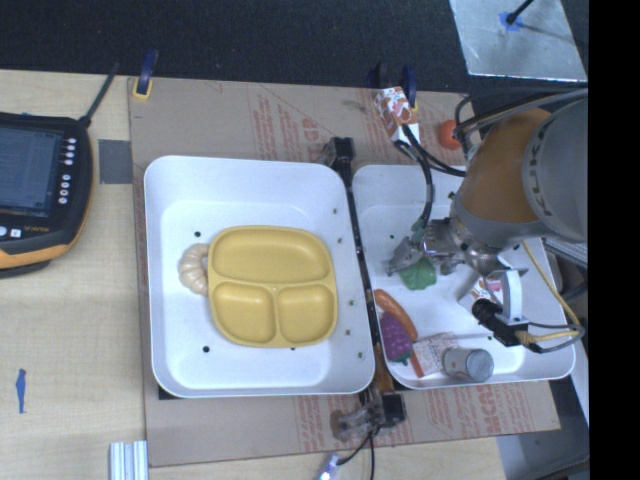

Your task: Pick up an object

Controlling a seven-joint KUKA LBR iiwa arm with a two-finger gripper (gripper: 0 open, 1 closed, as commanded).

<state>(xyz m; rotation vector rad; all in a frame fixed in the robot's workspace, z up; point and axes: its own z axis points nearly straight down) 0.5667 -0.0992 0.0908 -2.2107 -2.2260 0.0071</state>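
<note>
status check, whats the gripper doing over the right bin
Gripper low in right bin, over green item. Grip unconfirmed. Purple item and can nearby.

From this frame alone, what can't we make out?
- Gripper: the arm's wrist hangs over it, so its state is hidden.
- Green object: partly under the gripper; whether it's grasped is unclear.
- Beige item: mostly behind the yellow tray.
- Packet label: too small.

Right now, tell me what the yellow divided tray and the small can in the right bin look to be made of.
Yellow divided tray: likely molded plastic, matte; uniform colour, soft rounded compartment edges, no glare.
Small can: probably metal; grey, dull-sheened round end, though it is small and somewhat blurred, so this is uncertain.
</note>
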